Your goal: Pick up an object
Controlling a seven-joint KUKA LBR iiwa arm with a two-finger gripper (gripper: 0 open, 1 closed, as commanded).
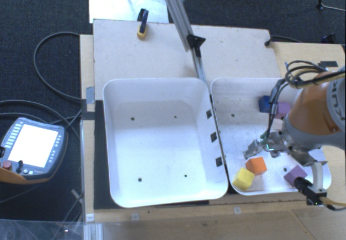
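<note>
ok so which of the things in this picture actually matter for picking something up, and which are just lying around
Part of the job:
orange block
yellow block
purple block
blue block
right bin, which holds them
pincer, just above the orange block

Just lying about:
left bin
teach pendant on the floor
small clamp on the board

The arm (319,109) (cut off at right) partly hides the blue block (264,104).
</note>
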